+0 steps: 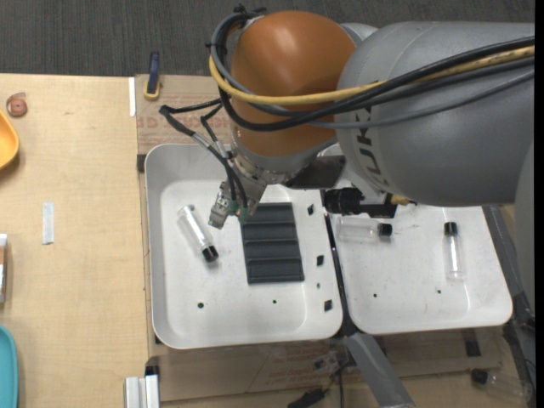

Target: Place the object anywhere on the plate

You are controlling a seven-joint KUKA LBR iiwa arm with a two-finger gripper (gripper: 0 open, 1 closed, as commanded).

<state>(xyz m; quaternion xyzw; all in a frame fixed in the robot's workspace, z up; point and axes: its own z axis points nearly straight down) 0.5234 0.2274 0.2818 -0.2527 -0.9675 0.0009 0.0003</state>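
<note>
I see my grey arm (442, 113) reaching in, its orange band (285, 75) directly above the downward-pointing gripper (231, 212).

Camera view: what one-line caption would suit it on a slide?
Grey robot arm lowers its gripper into the left bin, between a clear tube and a dark ribbed block.

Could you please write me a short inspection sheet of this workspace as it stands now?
Surface: two white bins, left bin, right bin, on a bench.
Job's things: clear vial with black cap and black ribbed block in left bin; two more vials in right bin. Plate: nothing seen.
Clutter: nothing seen.
End effector: low over left bin, beside the vial.
Cables: yellow and black cables around the wrist.
Surroundings: wooden table at left.
</note>
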